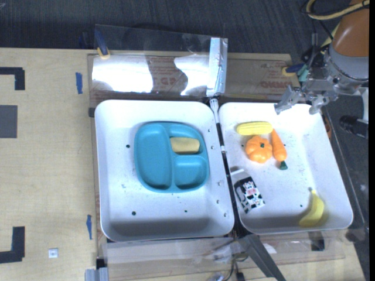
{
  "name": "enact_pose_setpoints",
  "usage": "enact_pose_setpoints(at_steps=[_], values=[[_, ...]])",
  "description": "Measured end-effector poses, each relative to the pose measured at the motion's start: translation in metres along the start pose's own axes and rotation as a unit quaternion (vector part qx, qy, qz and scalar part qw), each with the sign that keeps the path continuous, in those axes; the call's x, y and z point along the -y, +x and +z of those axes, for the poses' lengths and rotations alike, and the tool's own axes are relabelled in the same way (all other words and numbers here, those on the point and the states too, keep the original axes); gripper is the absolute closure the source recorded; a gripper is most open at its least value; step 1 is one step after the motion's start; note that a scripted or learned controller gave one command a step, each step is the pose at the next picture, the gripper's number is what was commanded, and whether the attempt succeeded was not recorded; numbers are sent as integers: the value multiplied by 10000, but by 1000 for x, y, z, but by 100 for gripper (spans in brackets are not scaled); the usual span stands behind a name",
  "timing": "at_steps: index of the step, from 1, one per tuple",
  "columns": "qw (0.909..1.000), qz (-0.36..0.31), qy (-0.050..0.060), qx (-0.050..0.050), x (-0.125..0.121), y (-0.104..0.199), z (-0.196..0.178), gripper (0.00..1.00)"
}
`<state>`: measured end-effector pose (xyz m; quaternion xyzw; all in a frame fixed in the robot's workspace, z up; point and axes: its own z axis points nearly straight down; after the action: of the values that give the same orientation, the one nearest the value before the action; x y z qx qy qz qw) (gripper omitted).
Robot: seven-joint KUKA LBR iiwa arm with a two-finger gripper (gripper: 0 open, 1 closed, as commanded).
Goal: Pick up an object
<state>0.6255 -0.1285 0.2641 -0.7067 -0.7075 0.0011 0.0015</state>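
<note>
- Camera view, from above: two shallow white plastic bins sit side by side on a pale wooden bench (41, 174).
- The left bin (111, 209) holds a blue divided plate (155, 157) with a pale yellow sponge-like block (185, 146) in its upper right compartment.
- The right bin (337, 174) holds a yellow corn cob (254, 127), an orange pumpkin (259, 148) touching an orange carrot (278, 147), a black-and-white cow-patterned carton (249, 194) and a yellow banana (314, 210).
- The grey metal gripper (299, 102) hovers over the right bin's upper right corner, fingers spread apart, holding nothing.
</note>
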Motion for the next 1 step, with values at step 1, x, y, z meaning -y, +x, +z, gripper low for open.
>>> enact_pose_setpoints(at_steps=[1], values=[[9994,-356,-29,5,-7,-8,143,0]])
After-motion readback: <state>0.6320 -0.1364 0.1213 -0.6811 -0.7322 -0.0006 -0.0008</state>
